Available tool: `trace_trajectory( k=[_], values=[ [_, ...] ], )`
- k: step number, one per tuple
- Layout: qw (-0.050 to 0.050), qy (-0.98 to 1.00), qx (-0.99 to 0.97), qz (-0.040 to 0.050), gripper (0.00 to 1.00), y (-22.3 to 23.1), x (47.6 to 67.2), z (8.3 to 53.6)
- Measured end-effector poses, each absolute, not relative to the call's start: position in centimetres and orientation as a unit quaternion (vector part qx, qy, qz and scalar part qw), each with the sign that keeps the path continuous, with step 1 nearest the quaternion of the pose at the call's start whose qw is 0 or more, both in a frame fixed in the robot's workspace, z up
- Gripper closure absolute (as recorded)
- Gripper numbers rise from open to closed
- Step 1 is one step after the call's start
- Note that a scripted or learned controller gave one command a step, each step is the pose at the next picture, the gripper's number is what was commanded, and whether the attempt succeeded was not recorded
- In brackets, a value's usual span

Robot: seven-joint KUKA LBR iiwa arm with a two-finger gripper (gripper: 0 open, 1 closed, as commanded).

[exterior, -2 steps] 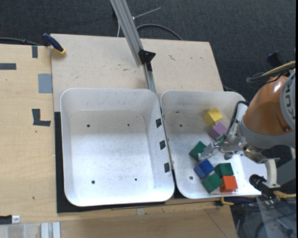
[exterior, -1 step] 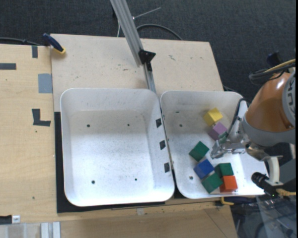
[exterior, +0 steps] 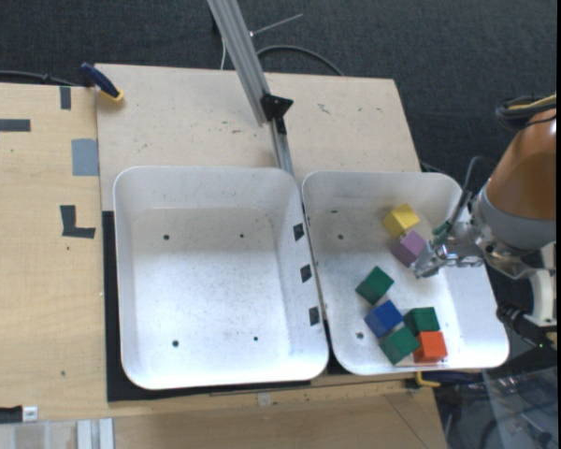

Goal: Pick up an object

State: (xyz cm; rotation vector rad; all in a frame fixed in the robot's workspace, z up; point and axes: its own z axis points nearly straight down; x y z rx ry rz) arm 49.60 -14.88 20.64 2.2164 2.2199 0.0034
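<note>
My gripper [exterior: 433, 255] sits at the right of the frame, just beside the purple cube [exterior: 411, 247] in the right bin [exterior: 355, 195]. I cannot tell its state, and nothing looks lifted yet; the pick is left to do.

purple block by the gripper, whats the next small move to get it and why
Probably a short shift toward the purple block, then straight down over it. The gripper sits just right of that block in the right bin, beside it rather than around it. The yellow block lies close above the purple one, so a careful, centred descent seems wise.
</note>
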Motion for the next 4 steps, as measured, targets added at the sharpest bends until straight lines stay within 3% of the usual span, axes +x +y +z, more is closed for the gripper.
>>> trace_trajectory(
  k=[1, 4],
  values=[
    [0.002, 0.708, 0.706, 0.0012, 1.00, -14.9, 49.7, 25.9],
    [-0.002, 0.709, 0.705, -0.0009, 1.00, 1.1, 50.2, 22.3]
  ],
)
